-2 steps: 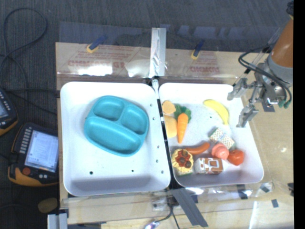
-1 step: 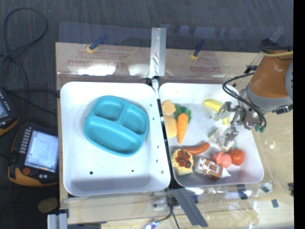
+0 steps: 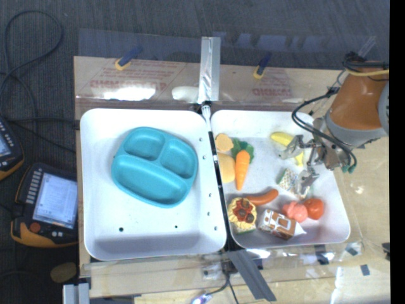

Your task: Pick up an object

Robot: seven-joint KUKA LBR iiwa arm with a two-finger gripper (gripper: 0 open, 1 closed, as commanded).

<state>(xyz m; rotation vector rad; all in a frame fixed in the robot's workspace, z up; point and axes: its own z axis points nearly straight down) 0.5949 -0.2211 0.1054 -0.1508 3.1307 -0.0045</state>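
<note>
Two shallow white bins sit side by side on the tabletop [image 3: 145, 81]. The left bin [image 3: 95, 233] holds a turquoise divided plate [image 3: 155, 165], lying flat near the bin's middle. The right bin [image 3: 338, 230] holds a scatter of toy food: a toy carrot [image 3: 242, 167] with green leaves at its top in the upper left part of the bin, a pale round piece [image 3: 223, 142] just above and left of it, a yellow piece [image 3: 281, 138] toward the upper middle, a toy sausage [image 3: 262, 197] lying crosswise below the carrot, a small round plate of spaghetti [image 3: 242, 213] at the lower left, a small printed box [image 3: 276, 223] beside it, and a red tomato [image 3: 314, 208] touching a pinkish round piece [image 3: 295, 211] at the lower right. A small speckled packet [image 3: 289, 180] lies near the bin's middle. The grey arm with its orange band [image 3: 357, 103] comes in from the upper right of the frame, and the gripper [image 3: 308, 163] hangs over the right half of the right bin. How wide its jaws stand cannot be told, and nothing is seen held between them. The speckled packet lies just left of and below the jaws, the tomato lies below them, and the yellow piece sits up and to their left.
</note>
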